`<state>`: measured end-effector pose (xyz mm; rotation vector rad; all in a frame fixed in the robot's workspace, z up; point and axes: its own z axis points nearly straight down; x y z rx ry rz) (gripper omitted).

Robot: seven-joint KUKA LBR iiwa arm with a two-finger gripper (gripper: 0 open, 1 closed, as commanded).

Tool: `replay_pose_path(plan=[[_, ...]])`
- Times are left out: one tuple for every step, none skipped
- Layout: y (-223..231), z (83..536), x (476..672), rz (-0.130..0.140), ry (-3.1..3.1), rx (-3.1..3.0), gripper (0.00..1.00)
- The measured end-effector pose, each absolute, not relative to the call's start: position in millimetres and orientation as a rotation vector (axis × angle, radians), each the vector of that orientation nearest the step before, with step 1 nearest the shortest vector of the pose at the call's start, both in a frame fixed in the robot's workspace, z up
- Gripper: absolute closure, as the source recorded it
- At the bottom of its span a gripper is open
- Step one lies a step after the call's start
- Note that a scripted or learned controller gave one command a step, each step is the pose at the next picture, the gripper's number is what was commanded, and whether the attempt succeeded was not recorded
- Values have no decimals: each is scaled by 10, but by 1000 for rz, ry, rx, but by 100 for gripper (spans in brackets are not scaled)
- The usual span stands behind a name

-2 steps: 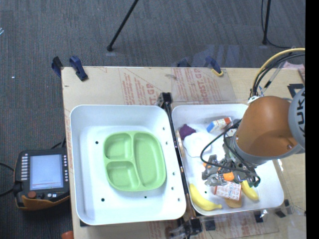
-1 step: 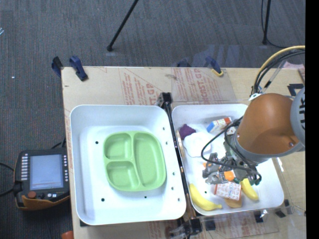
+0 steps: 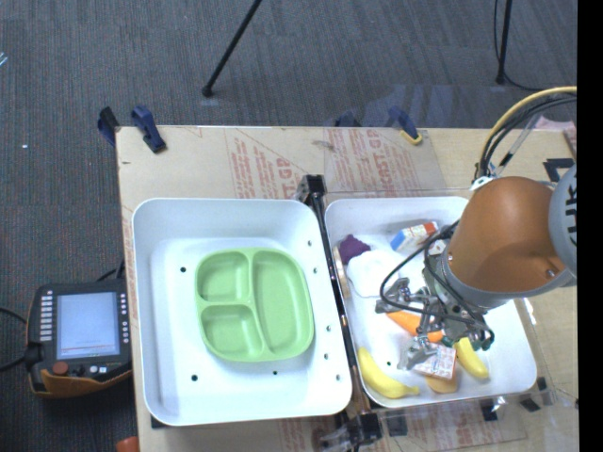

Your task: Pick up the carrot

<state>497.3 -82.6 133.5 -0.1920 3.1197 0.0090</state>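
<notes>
Carrot (image 3: 403, 321) lies in the right bin (image 3: 490, 384) under the end effector (image 3: 435, 332), grip state unclear; crowding bananas (image 3: 386, 377) risk a mis-grab.

The brown cardboard sheet (image 3: 283, 158) that covers the bench carries red printed lettering inside red triangle outlines. The print lies upside down and at a slant to the camera; one line near the top edge of the right-hand bin seems to read "BOTTOM", though the letters are too small and faint to be sure. The other red lines on the cardboard cannot be made out. The small white bottle with an orange cap (image 3: 415, 234) in the right bin bears a blue label whose wording is too blurred to read. The black handheld control pendant (image 3: 83, 332) left of the bench shows a pale screen with no readable characters.
</notes>
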Motion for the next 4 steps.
replay_pose_path(plan=[[-809,877,5023,-1,3131,-155,0],[-792,977,5029,2,3131,-161,100],[-782,1068,5038,4,3129,-164,100],[-773,1159,5050,5,3127,-167,100]])
